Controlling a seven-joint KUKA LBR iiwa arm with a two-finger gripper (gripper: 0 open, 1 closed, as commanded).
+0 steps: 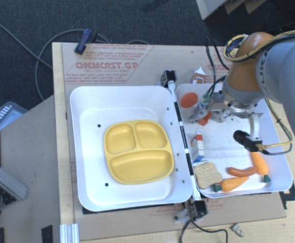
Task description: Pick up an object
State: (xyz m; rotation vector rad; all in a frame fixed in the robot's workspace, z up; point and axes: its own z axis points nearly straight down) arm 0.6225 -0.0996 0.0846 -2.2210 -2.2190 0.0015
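**Arm low over the right bin's far end, with toys all around it**

The arm [268, 59] reaches in from the right and bends down over the right bin [281, 135]. Its jaws [210, 111] sit near the bin's far-left corner, but the wrist hides them from above, so I cannot tell whether they are open, closed, or gripping anything.

Nearest to them is a small orange-red piece [204, 118], touching or just under the tip. A red ball [188, 99] lies just beside it, toward the bin's far-left corner. Either looks the likeliest pick, needing little more than a short drop.

The rest lies toward the near end: a little carton [199, 145] by the divider, a cracker [208, 174], and past it a sausage [242, 170] and two carrots [234, 183] [260, 163]. The sausage and the nearer carrot lie roughly across the bin, so the jaws would have to close across that length.

The left bin [86, 135] holds a yellow tray [137, 151], well apart from the arm.
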